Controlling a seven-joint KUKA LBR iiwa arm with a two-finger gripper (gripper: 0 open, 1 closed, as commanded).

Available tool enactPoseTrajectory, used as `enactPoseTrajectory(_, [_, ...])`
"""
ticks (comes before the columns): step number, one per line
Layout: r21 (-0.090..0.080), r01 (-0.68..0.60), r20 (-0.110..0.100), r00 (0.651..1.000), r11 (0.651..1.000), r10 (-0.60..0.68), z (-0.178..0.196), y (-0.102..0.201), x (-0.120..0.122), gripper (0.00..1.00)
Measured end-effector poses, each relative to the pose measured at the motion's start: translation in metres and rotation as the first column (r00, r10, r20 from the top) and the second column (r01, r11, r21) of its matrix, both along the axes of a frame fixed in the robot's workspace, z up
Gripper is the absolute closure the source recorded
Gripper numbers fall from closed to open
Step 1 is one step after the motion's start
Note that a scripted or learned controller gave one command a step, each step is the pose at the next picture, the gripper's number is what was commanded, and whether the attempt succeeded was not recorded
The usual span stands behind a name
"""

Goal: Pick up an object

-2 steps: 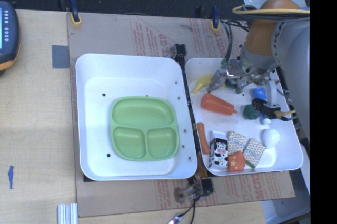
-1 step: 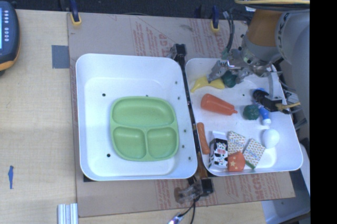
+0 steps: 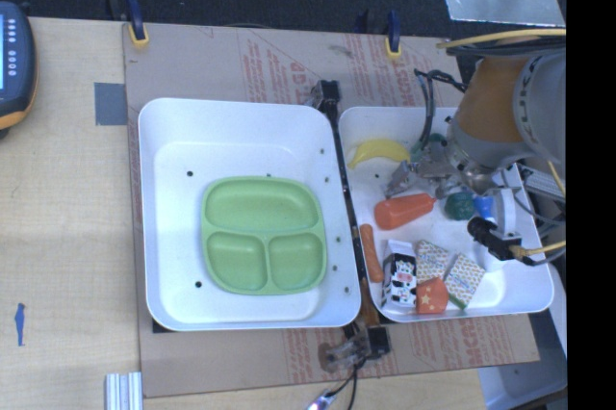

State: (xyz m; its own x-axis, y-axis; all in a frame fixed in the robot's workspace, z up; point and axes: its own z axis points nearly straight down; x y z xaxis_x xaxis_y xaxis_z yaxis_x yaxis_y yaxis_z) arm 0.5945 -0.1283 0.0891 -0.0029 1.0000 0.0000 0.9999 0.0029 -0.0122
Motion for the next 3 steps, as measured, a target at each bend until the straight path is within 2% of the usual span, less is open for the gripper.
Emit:
enactPoseTrajectory(1, [0.002, -0.003, 0.005, 1.000, 1.000, 0.003, 0.002, 0.037, -0.039, 0.00])
enactPoseTrajectory(2, [-0.001, -0.004, 0.007, 1.000, 1.000, 0.004, 0.013, 0.034, -0.037, 1.00])
enactPoseTrajectory(3, [0.004, -0.010, 0.019, 1.000, 1.000, 0.010, 0.108, 0.121, -0.020, 1.00])
